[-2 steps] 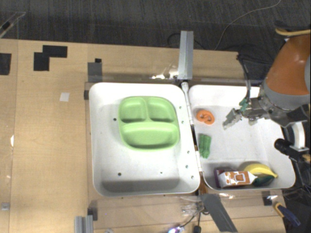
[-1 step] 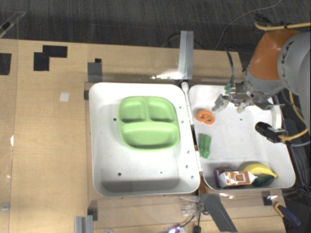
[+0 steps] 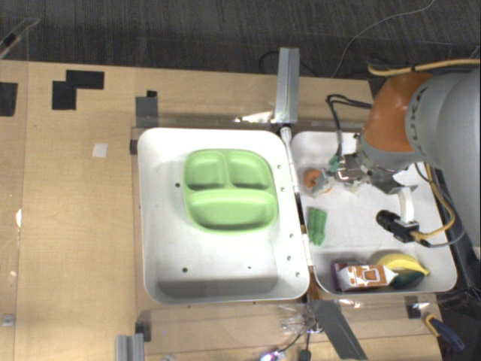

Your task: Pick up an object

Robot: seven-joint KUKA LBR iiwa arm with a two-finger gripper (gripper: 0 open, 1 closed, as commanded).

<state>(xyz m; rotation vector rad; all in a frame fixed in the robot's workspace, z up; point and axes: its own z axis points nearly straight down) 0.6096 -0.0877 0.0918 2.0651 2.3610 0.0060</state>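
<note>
Gripper (image 3: 340,170) is seen low over the right bin (image 3: 353,235), near its far left corner; whether the fingers are parted or closed cannot be told, and nothing is seen held. A small orange object (image 3: 311,178) lies just beside the gripper, toward the bin's left wall. A green object (image 3: 316,226) lies along the left wall, long axis running far-to-near. A brown carton (image 3: 361,276) and a yellow banana (image 3: 402,262) lie at the near edge, long axes along that edge. The arm (image 3: 421,119) is reached in over the far right corner, wrist angled down-left. A green divided plate (image 3: 228,189) rests in the left bin (image 3: 161,262).
</note>
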